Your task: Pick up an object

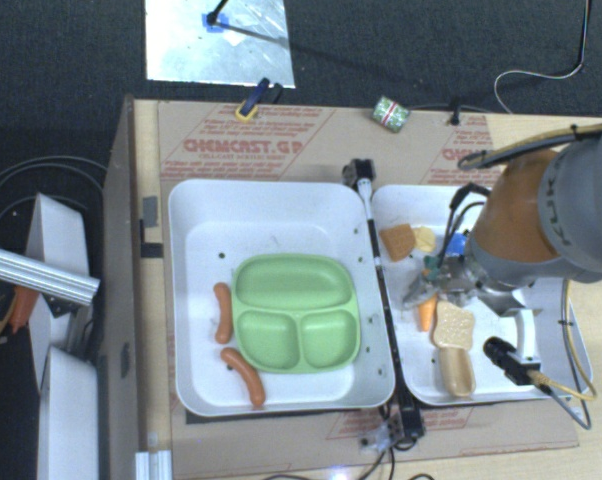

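The metal two-finger gripper (pixel 428 290) sits low in the right white bin (pixel 406 388), touching a small orange carrot piece (pixel 426 315); its grip I cannot tell. Toy bread slices (pixel 454 326) lie beside. Far cardboard (pixel 243 148) reads "CHEMCAST GP". The left bin (pixel 196 228) holds a green divided plate (pixel 296 311) and sausages (pixel 222 313).

You get even, fairly bright overhead light with soft, short shadows. The white bins (pixel 281 208) run close to washed out along their rims, and the silver sheet (pixel 219 26) at the top throws pale glare. The dark floor (pixel 51 58) loses detail. You see mild softness and coarse grain throughout, small items blurring.
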Robot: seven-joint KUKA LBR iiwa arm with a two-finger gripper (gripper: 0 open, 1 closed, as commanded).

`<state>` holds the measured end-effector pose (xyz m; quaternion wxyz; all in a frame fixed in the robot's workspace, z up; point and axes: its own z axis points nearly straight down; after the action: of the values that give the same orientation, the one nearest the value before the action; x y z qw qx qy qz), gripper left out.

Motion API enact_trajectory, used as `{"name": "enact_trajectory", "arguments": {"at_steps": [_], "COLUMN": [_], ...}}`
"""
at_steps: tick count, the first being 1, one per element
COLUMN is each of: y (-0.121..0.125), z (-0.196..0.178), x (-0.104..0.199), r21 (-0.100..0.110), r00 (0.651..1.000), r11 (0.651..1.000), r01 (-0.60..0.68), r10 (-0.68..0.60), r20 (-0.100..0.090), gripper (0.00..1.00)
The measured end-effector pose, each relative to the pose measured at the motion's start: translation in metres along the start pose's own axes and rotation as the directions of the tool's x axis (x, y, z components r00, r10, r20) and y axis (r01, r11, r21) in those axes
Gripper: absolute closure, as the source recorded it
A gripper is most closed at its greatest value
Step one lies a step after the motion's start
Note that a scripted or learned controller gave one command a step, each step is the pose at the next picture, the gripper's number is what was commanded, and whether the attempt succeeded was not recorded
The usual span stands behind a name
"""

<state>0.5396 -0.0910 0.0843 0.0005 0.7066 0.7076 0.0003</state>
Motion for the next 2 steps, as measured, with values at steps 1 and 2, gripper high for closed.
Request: {"name": "enact_trajectory", "arguments": {"at_steps": [1, 2], "y": [-0.016, 0.062], "z": [0.000, -0.001], "x": [0.008, 0.005], "r21": [0.000, -0.002], "r00": [1.000, 1.000], "r11": [1.000, 1.000], "r01": [-0.001, 0.002], "r10": [0.001, -0.002], "r20": [-0.001, 0.000], "gripper": [0.00, 0.00]}}
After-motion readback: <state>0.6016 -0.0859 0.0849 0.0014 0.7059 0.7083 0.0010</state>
